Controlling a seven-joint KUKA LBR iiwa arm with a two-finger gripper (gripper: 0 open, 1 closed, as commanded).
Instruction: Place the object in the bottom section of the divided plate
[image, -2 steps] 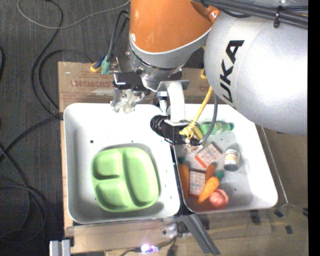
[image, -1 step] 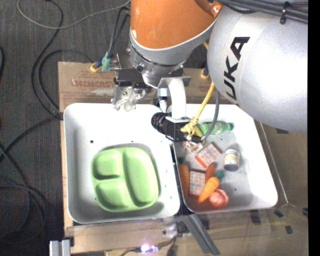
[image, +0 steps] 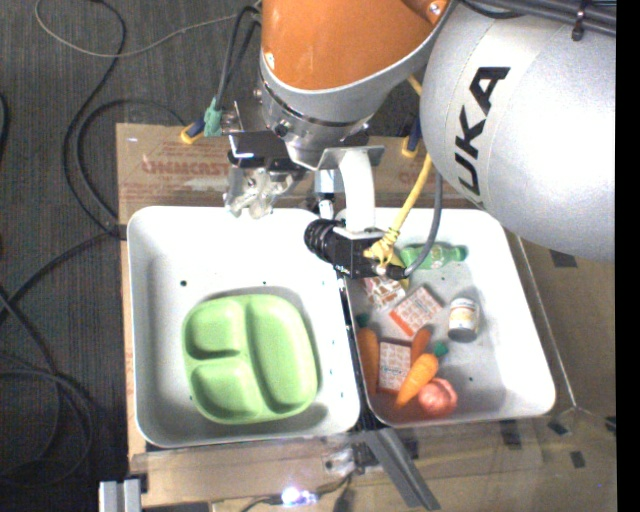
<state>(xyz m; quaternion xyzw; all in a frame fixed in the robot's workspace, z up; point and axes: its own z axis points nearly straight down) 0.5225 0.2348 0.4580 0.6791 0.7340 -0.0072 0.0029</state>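
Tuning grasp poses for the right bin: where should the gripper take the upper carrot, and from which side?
Grip the carrot across its thick middle, from straight above, closing across its width. It lies flat and slanted, green top toward the can, tapering toward the lower left. A pink item crowds its lower right side, so stay off that end.

Dark floor (image: 60, 330), black cables (image: 80, 190), perhaps cardboard sheet (image: 160, 165)

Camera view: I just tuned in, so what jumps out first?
The arm, grey with an orange band, fills the top and right, hanging over the bins' far edge. Below it, a green divided plate sits in the left bin. The right bin holds a jumble: carrots, a small can, a green bottle and packets.
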